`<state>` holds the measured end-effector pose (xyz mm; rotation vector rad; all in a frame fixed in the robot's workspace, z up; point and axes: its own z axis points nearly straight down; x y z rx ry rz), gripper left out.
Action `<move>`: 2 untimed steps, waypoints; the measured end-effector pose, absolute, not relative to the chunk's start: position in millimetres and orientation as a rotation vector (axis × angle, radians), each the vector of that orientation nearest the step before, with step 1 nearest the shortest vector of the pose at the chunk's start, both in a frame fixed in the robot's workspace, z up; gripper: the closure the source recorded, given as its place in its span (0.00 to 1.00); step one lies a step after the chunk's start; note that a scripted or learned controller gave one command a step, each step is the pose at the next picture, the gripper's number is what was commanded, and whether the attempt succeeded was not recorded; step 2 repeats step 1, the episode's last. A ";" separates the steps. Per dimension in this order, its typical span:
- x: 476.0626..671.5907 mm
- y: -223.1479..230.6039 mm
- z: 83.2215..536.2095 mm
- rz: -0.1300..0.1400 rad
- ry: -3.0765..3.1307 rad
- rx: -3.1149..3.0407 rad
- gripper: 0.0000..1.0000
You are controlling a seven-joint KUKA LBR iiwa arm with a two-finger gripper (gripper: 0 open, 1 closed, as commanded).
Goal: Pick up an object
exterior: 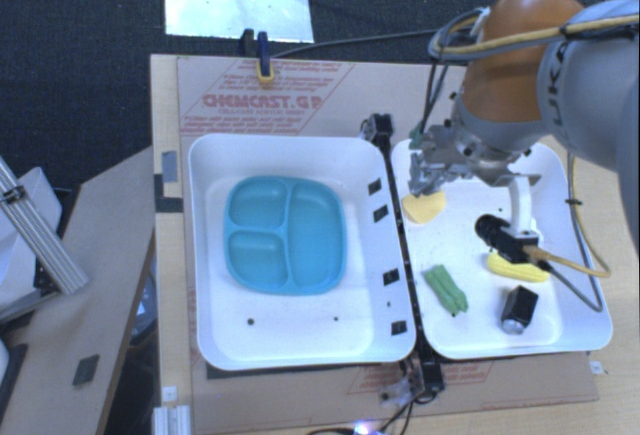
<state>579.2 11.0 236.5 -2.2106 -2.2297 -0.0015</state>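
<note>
My gripper [426,185] reaches down into the upper left part of the right bin [580,323]. It hangs right at the top edge of a pale yellow piece [424,210] that lies by the bin's left wall. I cannot tell whether the two touch. Lower in the same bin lie a green object [446,288], a yellow banana-like thing [517,269] and a small black cylinder [518,309].
The left bin [215,323] holds a blue divided plate [285,233]. A dividing wall with black clips [390,243] runs between the two bins. The arm's bulky grey and orange wrist [520,53] hangs over the right bin's far side.
</note>
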 end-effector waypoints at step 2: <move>566.3 61.1 243.7 -0.004 -2.231 -2.210 1.00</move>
